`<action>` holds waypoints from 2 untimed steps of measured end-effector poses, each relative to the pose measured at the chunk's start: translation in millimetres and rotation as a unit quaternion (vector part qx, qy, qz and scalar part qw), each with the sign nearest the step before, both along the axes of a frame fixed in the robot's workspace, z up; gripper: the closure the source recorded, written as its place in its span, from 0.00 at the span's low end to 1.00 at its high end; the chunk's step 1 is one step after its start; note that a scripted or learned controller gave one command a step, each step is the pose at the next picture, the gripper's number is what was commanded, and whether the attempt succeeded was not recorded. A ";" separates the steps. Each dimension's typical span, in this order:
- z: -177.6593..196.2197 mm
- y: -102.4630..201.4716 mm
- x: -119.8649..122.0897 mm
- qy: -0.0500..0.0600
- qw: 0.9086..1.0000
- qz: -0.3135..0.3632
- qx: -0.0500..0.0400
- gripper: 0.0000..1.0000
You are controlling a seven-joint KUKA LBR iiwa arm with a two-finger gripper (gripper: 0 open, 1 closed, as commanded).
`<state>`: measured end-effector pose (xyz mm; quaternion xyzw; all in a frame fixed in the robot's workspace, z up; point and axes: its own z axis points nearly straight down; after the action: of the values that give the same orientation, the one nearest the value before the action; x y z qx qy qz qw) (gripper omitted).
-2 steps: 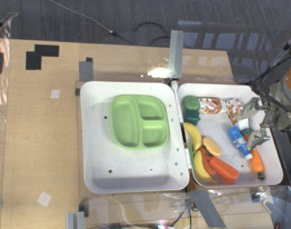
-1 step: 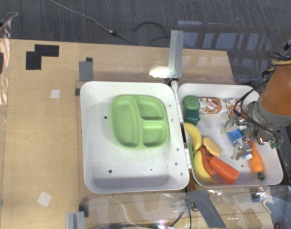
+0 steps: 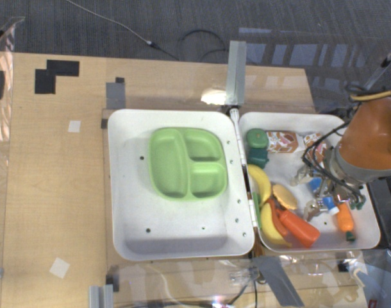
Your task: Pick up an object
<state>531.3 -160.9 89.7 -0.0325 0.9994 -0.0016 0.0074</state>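
Note:
The right bin (image 3: pixel 368 236) holds several toys. A green can (image 3: pixel 256 147) stands at its back left, with a printed snack packet (image 3: pixel 282 141) beside it. Two yellow bananas (image 3: pixel 262 185) lie along the left wall, and a round bun-like piece (image 3: pixel 284 196) rests by them. A red-orange pepper-like toy (image 3: pixel 297 228) lies at the front. An orange carrot-like toy (image 3: pixel 344 218) lies at the front right. My gripper (image 3: pixel 324 196) is low inside this bin, over a small blue object (image 3: pixel 315 185), under the orange-banded wrist (image 3: pixel 373 136). Wires and the wrist hide much of it.
The left bin (image 3: pixel 128 236) holds a green divided plate (image 3: pixel 186 162). A metal post (image 3: pixel 236 72) stands behind the seam between the bins. Black markers (image 3: pixel 54 74) sit on the wooden bench at far left.

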 end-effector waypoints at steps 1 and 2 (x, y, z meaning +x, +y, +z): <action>-0.4 -29.6 -10.1 0.001 1.000 -0.004 0.000 0.00; -0.5 -43.0 -31.8 0.000 0.998 -0.066 0.001 0.00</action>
<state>499.6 -203.9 89.2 0.0340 0.9994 -0.0006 0.0074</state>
